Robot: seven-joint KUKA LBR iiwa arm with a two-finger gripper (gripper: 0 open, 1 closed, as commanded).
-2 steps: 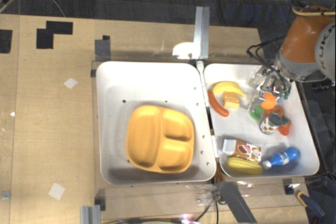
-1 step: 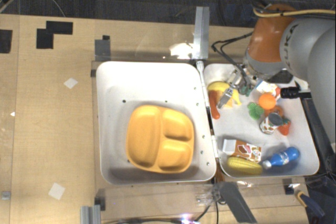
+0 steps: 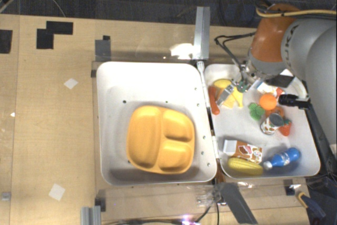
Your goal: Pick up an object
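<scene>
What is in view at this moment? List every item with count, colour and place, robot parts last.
Bins: two, white, side by side on the bench.
Tray: one, yellow, divided, in the left bin.
Corn cob: one, yellow, near edge of the right bin.
Bottle: one, blue with white cap, beside the corn.
Small carton: one, orange and white, above the corn.
Orange ball: one, right bin, middle.
Green piece: one, beside the ball.
Arm: one, grey with orange band, from the right.
Gripper: one, low over a yellow item at the right bin's far side.
</scene>
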